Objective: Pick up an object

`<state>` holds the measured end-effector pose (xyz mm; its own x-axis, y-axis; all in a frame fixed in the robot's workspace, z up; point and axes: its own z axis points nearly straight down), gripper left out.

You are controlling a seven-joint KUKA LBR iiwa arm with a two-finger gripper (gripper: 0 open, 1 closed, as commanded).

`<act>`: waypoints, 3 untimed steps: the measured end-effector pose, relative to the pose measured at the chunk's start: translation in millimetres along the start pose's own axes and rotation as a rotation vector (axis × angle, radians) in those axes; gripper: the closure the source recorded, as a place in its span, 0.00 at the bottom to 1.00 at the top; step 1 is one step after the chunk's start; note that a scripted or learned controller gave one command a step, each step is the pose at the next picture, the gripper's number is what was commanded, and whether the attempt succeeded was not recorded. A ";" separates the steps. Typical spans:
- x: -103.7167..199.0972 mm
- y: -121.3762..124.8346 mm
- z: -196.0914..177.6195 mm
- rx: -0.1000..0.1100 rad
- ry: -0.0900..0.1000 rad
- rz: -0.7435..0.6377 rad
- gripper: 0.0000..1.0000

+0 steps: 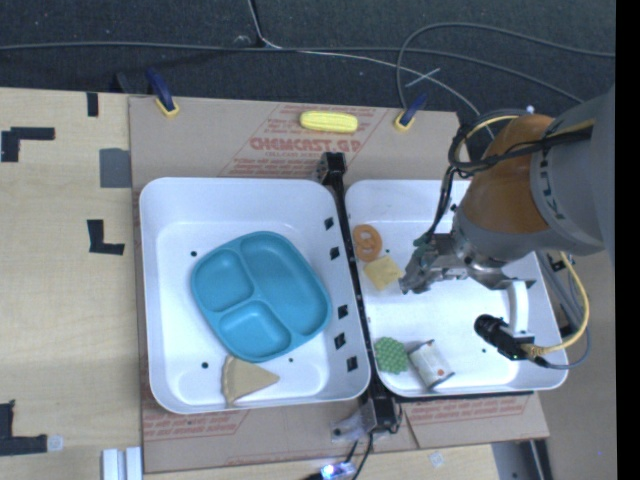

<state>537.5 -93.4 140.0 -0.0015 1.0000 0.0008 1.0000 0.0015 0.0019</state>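
- Wooden surface [60, 298] under a cardboard sheet [270, 143], bearing two white bins side by side.
- Left bin [160, 208]: holds a blue divided plate [260, 293], tilted, and a tan wedge [245, 378] near the front wall.
- Right bin [390, 193]: holds an orange ring [367, 240], a yellow piece [383, 273] just beside it, a green item [391, 354], and a small grey-white can [430, 364] touching the green item.
- Grey arm [520, 203] reaching in from the right, over the right bin.
- Tool [415, 276] low, just beside the yellow piece; open or closed: cannot tell.
- Yellow corn-like toy [328, 121] lying on the cardboard behind the bins.
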 end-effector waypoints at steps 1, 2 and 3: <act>6.8 -4.7 -58.7 -0.002 -0.001 -0.001 1.00; 7.1 -3.5 -111.5 -0.003 -0.001 -0.001 1.00; 67.4 -17.3 -104.4 0.004 0.000 -0.004 1.00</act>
<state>519.9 -26.1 244.5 -0.0057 1.0000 0.0003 1.0000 0.0057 -0.0019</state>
